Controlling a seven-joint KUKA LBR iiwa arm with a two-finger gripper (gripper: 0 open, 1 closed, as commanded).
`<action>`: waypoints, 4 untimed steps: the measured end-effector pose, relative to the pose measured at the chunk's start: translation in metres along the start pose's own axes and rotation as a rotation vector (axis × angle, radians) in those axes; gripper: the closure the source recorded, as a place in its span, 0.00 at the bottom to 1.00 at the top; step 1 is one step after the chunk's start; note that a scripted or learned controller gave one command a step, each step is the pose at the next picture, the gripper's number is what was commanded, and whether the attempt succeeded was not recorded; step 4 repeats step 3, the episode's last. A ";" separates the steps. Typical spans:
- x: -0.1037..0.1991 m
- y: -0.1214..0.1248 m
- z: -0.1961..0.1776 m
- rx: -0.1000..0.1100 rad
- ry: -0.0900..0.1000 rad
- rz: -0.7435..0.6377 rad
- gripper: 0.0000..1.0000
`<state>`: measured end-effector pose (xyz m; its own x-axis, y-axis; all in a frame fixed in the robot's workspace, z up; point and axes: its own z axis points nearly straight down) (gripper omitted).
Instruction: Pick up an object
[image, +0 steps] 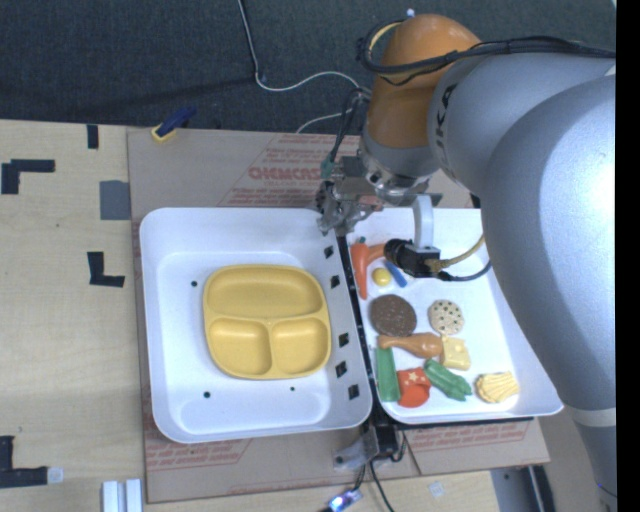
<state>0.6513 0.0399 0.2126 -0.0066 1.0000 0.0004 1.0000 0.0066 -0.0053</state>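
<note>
The arm (520, 150) comes in from the right and its gripper (345, 205) hangs over the far end of the divide between the two white bins, right around the top rim. Whether the jaws are wide or narrow can't be made out here, that part is just a dark cluttered blob, and nothing visibly sits between them.

Left bin (165, 300) has a yellow sectioned plate (268, 320) lying flat in the middle. Right bin (520, 380) holds all the toy food: a carrot (360, 268) near the divider, an orange ball (381, 277) just beside it, a blue piece (396, 272), a brown round patty (393, 315), a chocolate chip cookie (446, 317), a drumstick (412, 345), a pale yellow cheese chunk (457, 353), a green bean (385, 372), a tomato-red piece (413, 386), a green pepper (447, 381) and a ridged yellow chip (495, 385). All of it sits in the bin, nearer than the gripper. Both bins rest on cardboard (200, 170) on the tabletop.
</note>
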 end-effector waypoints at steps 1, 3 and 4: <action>0.051 0.013 0.002 -0.001 0.001 0.000 1.00; 0.056 0.001 -0.007 0.001 -0.002 0.006 1.00; 0.056 0.001 -0.007 0.001 -0.002 0.006 1.00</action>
